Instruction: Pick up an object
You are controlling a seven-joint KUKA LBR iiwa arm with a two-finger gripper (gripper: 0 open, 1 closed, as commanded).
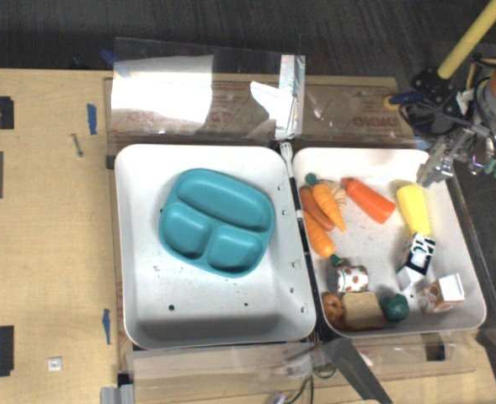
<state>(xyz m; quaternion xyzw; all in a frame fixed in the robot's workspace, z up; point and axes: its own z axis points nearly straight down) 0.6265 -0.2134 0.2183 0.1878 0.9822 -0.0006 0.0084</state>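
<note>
A wooden bench seen from above at a slant, bearing two shallow white bins side by side. The left bin holds a teal divided plate with three compartments, lying a little far of the bin's middle. The right bin holds a scatter of small toys; along its left wall lie two orange carrots with green tops, side by side and touching; just right of them, toward the far side, an orange-red cone-shaped piece; right of that, a yellow oblong piece, lying lengthways near to far. Near the yellow piece sits a black-and-white object; at the near right corner a small white block; along the near wall a brown cylinder touching a dark green ball; a small spotted white object lies just far of the cylinder. The gripper hangs over the far right corner of the right bin, just far of the yellow piece's far end; its metal fingers are too blurred and small to tell how wide the jaws stand, and nothing can be seen between them. Clear plastic sheeting lies beyond the bins.
</note>
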